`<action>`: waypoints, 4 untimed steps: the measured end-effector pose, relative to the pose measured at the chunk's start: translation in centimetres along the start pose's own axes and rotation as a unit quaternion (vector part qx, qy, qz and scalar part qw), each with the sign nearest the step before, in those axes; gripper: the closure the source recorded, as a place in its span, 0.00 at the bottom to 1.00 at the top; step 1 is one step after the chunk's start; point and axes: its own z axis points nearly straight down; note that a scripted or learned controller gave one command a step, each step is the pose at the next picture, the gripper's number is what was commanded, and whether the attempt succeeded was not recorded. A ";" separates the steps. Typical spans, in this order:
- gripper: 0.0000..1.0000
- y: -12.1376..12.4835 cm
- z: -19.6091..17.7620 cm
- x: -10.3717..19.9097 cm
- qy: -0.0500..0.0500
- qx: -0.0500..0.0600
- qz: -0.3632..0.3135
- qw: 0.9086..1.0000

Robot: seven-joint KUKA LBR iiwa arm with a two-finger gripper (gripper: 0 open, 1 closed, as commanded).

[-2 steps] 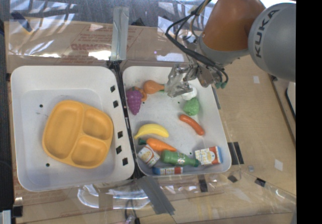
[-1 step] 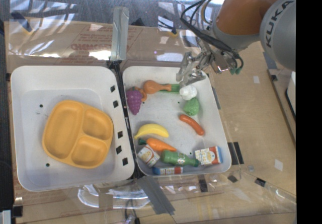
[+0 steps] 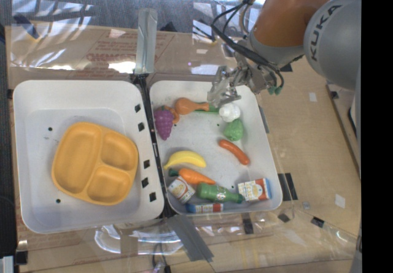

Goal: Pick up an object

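I can't make out the gripper clearly — cables blur its grip, so I cannot tell; my arm slants in over the right bin's far edge, beside the white garlic.

Glossy plastic-looking yellow tray lies in a smooth matt white bin; the banana looks shiny plastic.

bench: cardboard-covered | on it: left bin, right bin, touching
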 end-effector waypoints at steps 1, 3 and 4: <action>1.00 1.0 -1.2 -0.2 -0.003 0.001 -0.041 0.999; 1.00 3.4 -1.0 -0.7 0.000 0.000 -0.029 1.000; 1.00 4.1 -2.3 -0.9 -0.003 0.001 0.009 1.000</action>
